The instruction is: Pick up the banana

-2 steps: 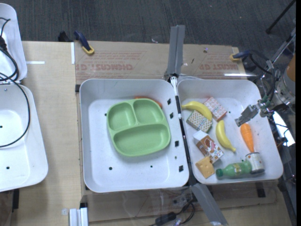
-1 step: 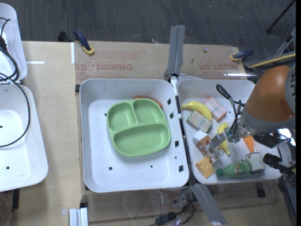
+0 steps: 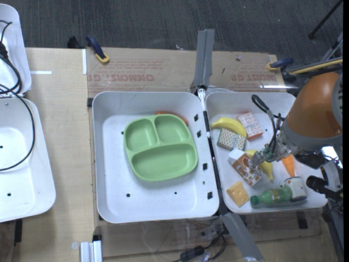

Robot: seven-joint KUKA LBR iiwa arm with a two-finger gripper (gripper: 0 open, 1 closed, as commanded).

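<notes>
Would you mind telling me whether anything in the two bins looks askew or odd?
The green bottle lies on its side at the right bin's front edge, and the green plate sits skewed in the left bin.

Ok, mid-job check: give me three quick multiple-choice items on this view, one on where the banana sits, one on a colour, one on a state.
1. The banana lies in:
A. the right bin
B. the left bin
C. on the bare bench

2. The divided plate is:
A. red
B. green
C. blue

3. The green bottle is:
A. upright
B. hanging from the gripper
C. lying on its side

Answers:
1 A, it rests near the upper left of the right bin, by the divider.
2 B, pale green, in the left bin.
3 C, it stretches flat along the right bin's lower edge, below the gripper.
</notes>
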